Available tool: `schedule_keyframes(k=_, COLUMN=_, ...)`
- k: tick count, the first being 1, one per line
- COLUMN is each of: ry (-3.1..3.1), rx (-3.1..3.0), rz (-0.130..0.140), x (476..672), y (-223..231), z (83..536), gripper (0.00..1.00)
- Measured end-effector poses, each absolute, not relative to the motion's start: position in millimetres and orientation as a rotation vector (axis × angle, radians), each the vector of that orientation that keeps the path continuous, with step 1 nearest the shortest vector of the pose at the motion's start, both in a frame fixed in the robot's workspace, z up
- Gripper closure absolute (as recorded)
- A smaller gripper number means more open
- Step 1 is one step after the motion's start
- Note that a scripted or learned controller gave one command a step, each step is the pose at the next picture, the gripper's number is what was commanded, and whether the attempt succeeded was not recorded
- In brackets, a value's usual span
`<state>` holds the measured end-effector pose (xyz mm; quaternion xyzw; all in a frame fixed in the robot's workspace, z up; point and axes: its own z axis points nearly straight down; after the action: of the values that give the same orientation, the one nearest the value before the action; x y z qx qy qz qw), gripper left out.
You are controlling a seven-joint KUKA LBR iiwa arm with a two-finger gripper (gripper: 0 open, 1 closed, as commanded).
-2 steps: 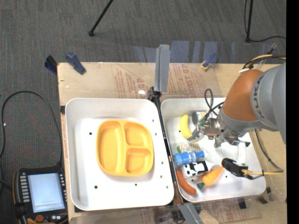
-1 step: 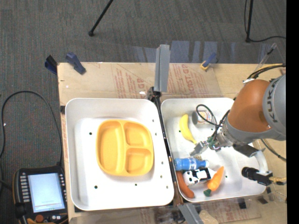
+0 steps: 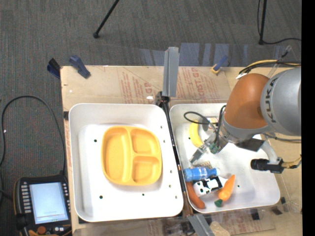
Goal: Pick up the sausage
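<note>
The gripper [image 3: 198, 154] hangs low in the right bin [image 3: 256, 193], its dark fingers slanting down toward the view's left. Whether they are parted or closed I cannot tell from this angle, and nothing shows between them.

Just behind the gripper, toward the bin's far wall, lies a banana [image 3: 195, 134]. Just below it in the view sits a blue bottle [image 3: 200, 173] on its side, and beyond that a black-and-white item [image 3: 207, 186] that I cannot name.

The sausage [image 3: 195, 196] lies farther on, toward the near-left corner of the right bin, close against the left wall. From the gripper it is almost straight toward the view's bottom, with the bottle between the two. It is a reddish, slim thing; its long axis runs diagonally, from upper left to lower right in the view, with the lower end pointing toward the bin's near wall. Part of it seems tucked beside the black-and-white item.

A carrot [image 3: 226, 189] lies to its right, tilted the other way, apart from the sausage. The left bin [image 3: 83, 127] holds a yellow tray [image 3: 132, 155].

To my judgement the coming move must carry the gripper over the bottle toward the near wall, then turn the fingers across the sausage's diagonal.
</note>
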<state>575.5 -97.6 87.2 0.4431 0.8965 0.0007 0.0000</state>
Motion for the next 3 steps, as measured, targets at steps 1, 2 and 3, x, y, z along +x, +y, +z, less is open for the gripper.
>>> schedule_keyframes(k=1, ry=2.815, rx=1.399, rz=0.004, x=575.7, y=-98, z=96, gripper=1.00)
schedule_keyframes(k=2, ry=3.042, rx=0.771, rz=0.004, x=521.3, y=-86, z=88, gripper=1.00)
schedule_keyframes(k=3, ry=3.136, rx=0.162, rz=0.003, x=487.9, y=-80, z=87, gripper=1.00)
